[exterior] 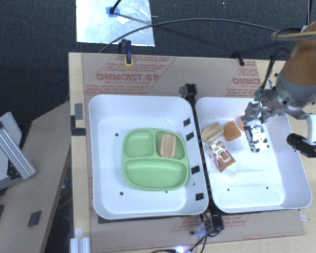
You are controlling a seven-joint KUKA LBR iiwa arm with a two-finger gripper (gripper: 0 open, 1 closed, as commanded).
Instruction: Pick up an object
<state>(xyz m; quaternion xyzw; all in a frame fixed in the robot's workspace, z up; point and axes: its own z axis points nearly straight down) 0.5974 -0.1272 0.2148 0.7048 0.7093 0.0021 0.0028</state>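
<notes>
Light is bright and even from overhead, and the two white bins [147, 109] verge on overexposure. A foil sheet [113, 15] beyond the desk glares. Shadows stay soft; the whole frame is slightly grainy and unsharp.

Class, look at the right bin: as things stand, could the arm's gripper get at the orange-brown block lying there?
Probably yes. The gripper hangs over the right bin, just right of the orange-brown block, with nothing lying on the block. The bread roll beside it sits close, which may crowd one finger.

foil sheet [113, 15], blue clamp [127, 51], cardboard [147, 70]
</notes>
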